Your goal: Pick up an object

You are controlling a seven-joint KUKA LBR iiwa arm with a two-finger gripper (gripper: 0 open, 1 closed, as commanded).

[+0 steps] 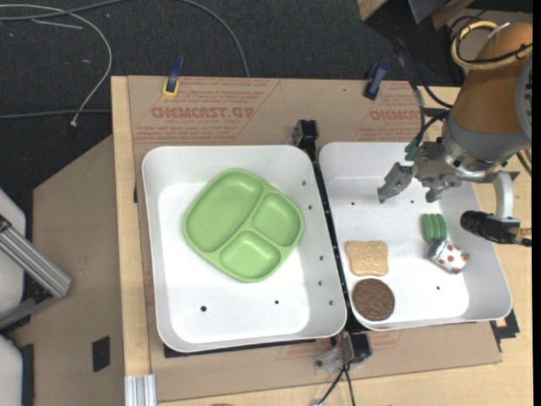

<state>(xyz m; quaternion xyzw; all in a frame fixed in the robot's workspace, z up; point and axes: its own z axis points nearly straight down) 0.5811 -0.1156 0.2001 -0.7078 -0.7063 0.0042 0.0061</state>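
My gripper point(413, 189) hangs over the back of the right bin point(363, 163), fingers spread apart with nothing between them. In that bin lie a green ridged piece point(434, 227), a small white object with red dots point(450, 257), a tan slice of toast point(368, 258) and a round brown patty point(373, 299). The green piece is just in front of and to the right of the gripper; the toast and patty sit by the bin's front left corner.
The left bin point(169, 294) holds a green three-compartment plate point(243, 224). A black clamp point(305, 133) sits at the back between the bins, and blue clips point(174, 73) point(375, 80) pin the cardboard base. The arm's grey and orange body point(494, 83) looms at the right.
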